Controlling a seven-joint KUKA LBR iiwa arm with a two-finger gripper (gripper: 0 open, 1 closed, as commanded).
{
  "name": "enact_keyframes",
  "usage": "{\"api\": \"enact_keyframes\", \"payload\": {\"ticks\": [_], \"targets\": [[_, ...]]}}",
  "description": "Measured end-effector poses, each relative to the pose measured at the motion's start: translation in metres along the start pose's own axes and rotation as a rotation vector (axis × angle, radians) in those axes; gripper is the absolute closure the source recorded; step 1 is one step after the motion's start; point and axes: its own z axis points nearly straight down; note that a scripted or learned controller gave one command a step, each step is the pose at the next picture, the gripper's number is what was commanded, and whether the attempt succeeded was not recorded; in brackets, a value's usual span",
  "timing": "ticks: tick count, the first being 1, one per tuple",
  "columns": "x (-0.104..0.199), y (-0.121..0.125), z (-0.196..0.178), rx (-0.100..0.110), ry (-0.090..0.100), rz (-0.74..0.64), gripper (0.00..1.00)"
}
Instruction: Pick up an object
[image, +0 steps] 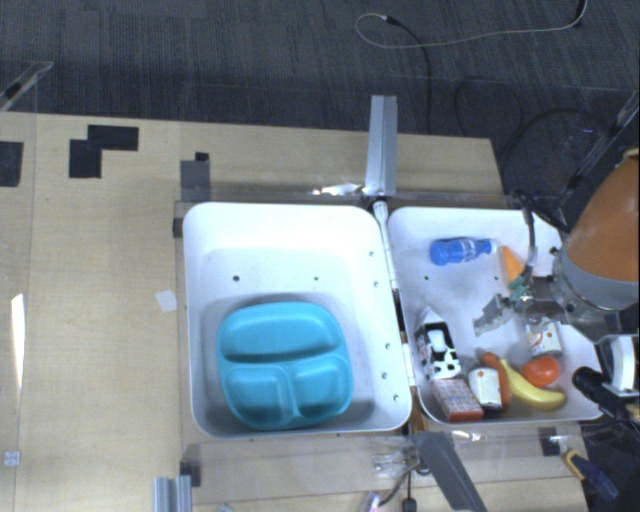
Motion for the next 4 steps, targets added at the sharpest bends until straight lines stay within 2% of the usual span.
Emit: {"api": "enact_keyframes", "payload": {"ticks": [1, 2, 3, 4], "targets": [[0.017, 0.003, 0.072, -0.027, -0.005, -0.161, 0.00], [0.028, 0.012, 0.080, -0.038, -0.009, -0.133, 0.00], [0.027, 0.050, 0.081, -0.041, -0.006, -0.189, 0.00], [0.005, 0.136, 0.082, -0.041, -0.007, -0.182, 0.00]]}}
